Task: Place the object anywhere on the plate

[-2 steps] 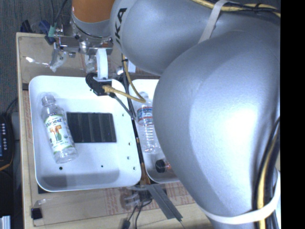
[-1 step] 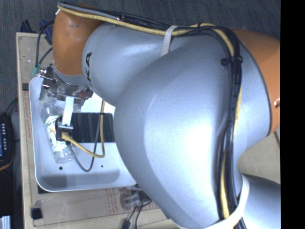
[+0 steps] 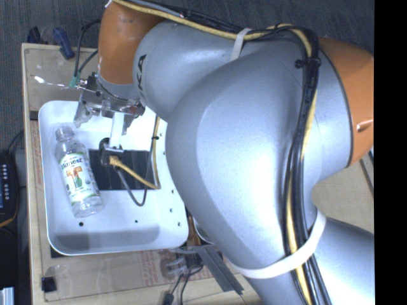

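Bottle (image 3: 77,173), clear plastic with green-orange label, lies in bin (image 3: 102,241).

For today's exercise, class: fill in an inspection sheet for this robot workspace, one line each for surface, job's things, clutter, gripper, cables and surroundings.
Surface: white bin on a bench, largely covered by the arm.
Job's things: clear plastic bottle lying on its side in the bin; dark flat square beside it, possibly the plate.
Clutter: nothing seen.
Gripper: gripper above the bin's upper end; finger state unclear.
Cables: yellow cable across the dark square; black and yellow cables along the arm.
Surroundings: dark carpet beyond the bench.
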### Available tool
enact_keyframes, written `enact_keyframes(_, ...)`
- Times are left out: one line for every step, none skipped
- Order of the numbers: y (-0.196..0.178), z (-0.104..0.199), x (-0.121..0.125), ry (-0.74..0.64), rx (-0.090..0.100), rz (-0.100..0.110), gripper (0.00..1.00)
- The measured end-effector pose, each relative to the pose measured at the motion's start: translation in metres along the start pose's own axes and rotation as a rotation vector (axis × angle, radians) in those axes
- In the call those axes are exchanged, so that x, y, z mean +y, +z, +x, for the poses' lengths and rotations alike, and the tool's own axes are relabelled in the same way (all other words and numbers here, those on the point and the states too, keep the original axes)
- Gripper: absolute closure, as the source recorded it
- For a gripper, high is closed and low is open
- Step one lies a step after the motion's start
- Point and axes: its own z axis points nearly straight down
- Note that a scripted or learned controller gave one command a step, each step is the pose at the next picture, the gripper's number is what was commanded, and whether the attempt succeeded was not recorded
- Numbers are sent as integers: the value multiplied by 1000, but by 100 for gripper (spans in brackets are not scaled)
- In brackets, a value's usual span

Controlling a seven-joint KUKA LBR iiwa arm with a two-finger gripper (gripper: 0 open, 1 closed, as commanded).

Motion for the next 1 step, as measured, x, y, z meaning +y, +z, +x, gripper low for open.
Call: enact_keyframes(85,-22,20,86,0,0,0)
